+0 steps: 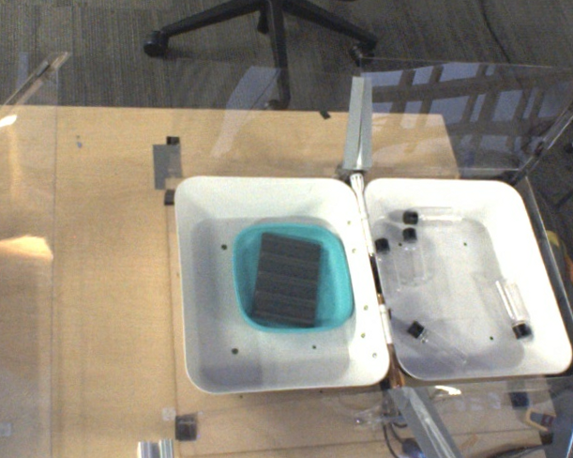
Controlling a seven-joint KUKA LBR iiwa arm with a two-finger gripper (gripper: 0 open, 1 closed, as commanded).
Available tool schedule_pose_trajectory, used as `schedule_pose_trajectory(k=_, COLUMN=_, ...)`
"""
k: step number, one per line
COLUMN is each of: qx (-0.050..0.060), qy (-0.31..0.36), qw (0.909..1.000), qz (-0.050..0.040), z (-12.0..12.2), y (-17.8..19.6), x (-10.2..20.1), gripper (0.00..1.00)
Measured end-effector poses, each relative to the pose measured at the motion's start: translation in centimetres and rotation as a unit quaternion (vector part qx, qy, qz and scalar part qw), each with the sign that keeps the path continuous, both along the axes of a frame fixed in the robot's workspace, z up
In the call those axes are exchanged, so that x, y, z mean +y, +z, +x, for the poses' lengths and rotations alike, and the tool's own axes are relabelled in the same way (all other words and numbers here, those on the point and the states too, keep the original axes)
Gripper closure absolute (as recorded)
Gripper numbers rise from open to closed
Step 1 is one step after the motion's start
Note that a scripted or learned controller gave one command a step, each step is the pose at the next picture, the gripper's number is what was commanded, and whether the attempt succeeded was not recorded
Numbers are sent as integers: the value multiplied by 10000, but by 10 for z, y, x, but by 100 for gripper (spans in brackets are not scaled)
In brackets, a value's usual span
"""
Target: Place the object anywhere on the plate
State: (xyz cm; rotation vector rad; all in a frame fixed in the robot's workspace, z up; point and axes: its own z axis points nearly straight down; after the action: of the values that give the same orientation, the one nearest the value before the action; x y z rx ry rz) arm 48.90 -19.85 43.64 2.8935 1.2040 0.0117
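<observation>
Already the dark block (288, 278) lies on the blue plate (246, 272).
The wooden bench (102, 324) holds two white bins. The left bin (205, 301) has the plate, with the block flat in its middle, well inside the rim. Small clear tubes (511, 305) lie in the right bin (478, 348). I cannot tell if the claw is open or closed. I think the best move is to leave the block alone.

Even, bright overhead light filled the scene; glare streaked the clear panels (451, 105) and the wooden bench (24, 247) at left, while the white bins (207, 367) cast soft shadows. Focus was slightly soft.
</observation>
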Motion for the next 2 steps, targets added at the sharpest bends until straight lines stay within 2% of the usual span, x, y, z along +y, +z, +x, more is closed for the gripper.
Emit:
schedule_pose_trajectory(k=1, qx=-3, qy=-602, qw=9982, qz=14, z=0, y=0, x=-1, gripper=0)
schedule_pose_trajectory(k=2, qx=-5, qy=-1221, qw=9925, qz=26, z=0, y=0, x=0, gripper=0)
